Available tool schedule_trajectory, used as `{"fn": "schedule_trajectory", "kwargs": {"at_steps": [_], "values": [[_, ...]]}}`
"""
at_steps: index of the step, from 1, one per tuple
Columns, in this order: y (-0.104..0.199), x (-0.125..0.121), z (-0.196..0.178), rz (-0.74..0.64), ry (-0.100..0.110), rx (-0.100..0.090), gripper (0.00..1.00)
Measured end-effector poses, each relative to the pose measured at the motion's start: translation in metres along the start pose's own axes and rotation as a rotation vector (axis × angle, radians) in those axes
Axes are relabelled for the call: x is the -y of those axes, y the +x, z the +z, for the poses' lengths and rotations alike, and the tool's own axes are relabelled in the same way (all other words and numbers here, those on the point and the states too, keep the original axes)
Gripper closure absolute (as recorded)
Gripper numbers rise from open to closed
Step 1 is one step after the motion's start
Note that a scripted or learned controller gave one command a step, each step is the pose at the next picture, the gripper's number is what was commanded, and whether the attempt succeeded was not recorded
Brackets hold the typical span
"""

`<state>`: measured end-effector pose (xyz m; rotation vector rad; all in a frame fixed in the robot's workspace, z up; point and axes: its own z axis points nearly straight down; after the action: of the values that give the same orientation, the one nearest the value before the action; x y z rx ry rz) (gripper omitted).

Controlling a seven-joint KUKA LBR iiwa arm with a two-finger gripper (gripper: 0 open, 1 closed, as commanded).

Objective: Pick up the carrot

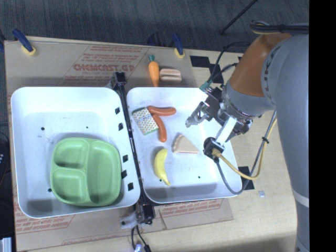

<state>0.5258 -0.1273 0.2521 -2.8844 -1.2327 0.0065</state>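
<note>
Two white bins sit side by side on cardboard over the bench. Left bin carries a green divided plate toward its near edge. Right bin carries two sausages near its far-left corner, one lying crosswise, the other running lengthwise, a patterned sponge-like block just beside them at the left wall, a sandwich wedge mid-bin, and a banana nearer the near edge. Carrot lies outside both bins, on the cardboard just past the right bin's far edge, green top pointing away, with a small hot-dog-like toy right beside it. Gripper hangs over the right bin's right side, well apart from the carrot; claw state: cannot tell, nothing seen in it.
</note>
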Motion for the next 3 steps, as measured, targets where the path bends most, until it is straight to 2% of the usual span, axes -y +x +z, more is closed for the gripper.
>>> {"fn": "schedule_trajectory", "kwargs": {"at_steps": [1, 2, 3], "values": [[-0.031, 0.02, -0.171, 0.26, -0.004, -0.002, 0.0], [-0.01, 0.055, -0.059, 0.453, 0.0, -0.001, 0.0], [0.033, 0.101, 0.009, 0.601, 0.001, 0.0, 0.0]]}}
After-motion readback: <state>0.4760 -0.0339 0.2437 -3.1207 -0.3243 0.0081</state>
